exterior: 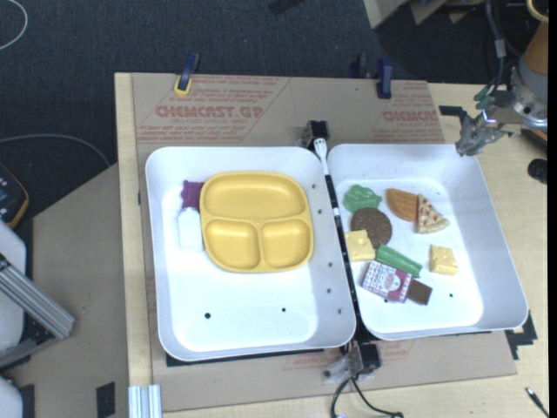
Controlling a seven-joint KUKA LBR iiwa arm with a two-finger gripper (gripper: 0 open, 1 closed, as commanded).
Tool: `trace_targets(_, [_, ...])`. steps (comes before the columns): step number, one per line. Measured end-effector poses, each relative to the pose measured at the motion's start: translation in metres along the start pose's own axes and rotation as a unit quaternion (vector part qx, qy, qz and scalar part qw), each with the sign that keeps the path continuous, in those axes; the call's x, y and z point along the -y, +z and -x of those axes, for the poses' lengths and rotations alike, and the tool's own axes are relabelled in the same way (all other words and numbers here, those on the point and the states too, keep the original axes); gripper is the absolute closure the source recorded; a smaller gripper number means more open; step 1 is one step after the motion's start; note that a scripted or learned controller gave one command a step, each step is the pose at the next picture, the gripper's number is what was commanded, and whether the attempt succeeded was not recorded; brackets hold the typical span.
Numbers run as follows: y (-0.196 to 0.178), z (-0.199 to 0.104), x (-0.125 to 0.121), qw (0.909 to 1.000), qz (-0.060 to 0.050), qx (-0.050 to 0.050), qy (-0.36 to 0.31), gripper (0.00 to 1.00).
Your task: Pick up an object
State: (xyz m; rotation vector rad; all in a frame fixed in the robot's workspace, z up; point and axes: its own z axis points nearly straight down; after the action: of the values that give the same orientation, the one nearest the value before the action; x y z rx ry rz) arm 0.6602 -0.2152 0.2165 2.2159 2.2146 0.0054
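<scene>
So the gripper (471, 139) sits at the upper right of the frame, just over the top right corner of the right bin (487, 207). Honestly can't tell how it's set, too small and blurry, and nothing visible in its grasp. The stuff to grab is all in that right bin: a green piece (360, 198), a brown cookie (374, 225), a pizza slice (429, 216), a yellow cheese cube (443, 259) and a pink packet (385, 280). The left bin (174, 233) holds a yellow divided tray (257, 220).
</scene>
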Motion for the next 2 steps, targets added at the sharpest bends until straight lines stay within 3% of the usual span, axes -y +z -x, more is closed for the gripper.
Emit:
trace_targets(1, [-0.010,0.000,-0.001,1.0000,-0.002,-0.001,-0.001,1.00])
trace_targets(2, [-0.002,-0.042,0.017,1.0000,-0.006,-0.003,-0.002,1.00])
